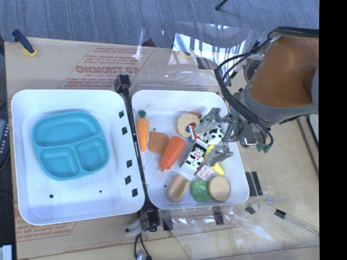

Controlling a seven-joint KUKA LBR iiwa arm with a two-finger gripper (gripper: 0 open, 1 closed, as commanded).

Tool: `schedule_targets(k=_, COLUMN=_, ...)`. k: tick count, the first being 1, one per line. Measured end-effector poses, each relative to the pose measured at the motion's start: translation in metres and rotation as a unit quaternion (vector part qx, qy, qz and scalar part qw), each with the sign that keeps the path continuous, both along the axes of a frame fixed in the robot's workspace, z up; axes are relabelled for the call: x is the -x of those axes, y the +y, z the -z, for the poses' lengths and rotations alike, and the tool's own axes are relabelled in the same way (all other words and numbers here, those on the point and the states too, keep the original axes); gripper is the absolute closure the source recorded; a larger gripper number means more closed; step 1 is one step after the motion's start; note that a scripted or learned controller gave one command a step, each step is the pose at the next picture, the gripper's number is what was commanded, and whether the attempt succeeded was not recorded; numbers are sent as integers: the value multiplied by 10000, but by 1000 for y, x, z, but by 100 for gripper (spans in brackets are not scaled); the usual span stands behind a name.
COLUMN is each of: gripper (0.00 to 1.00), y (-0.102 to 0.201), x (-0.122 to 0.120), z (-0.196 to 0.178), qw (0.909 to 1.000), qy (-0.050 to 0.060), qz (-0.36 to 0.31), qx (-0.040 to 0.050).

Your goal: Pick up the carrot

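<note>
Scanning from the left, I see the left bin holding a blue divided plate, and just past the black hinge line the right bin crowded with toy food. The carrot lies along that bin's left wall, green top toward the far side, tip pointing toward me, just beside a small brown slab and near a bigger orange-red piece that could be mistaken for it. Further right come a round cookie-like piece, a cow-patterned carton, a tan cylinder, a green lump and a tan disc. The gripper hovers over the right part of this bin, its fingers spread with nothing between them, well apart from the carrot. To do this step well, I judge I must carry the gripper leftward across the clutter, turn it so the fingers straddle the carrot's narrow width, and descend at mid-body; the wall on one side and the slab on the other leave little room, so a finger may land on either. The bins sit on printed cardboard over a pale bench, with clear plastic sheeting behind and grey carpet beyond.
</note>
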State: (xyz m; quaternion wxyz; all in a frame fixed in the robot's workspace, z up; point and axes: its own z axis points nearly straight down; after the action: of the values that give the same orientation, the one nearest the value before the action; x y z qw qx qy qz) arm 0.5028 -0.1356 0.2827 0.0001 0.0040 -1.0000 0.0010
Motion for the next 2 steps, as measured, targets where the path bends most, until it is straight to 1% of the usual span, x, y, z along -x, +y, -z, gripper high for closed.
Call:
schedule_targets(k=1, gripper=0, y=57, x=-51, z=89, qw=9990, qy=35, qz=452, qx=-26)
schedule_targets(k=2, gripper=0, y=44, x=-85, z=180, qw=9956, qy=45, qz=932, qx=-14)
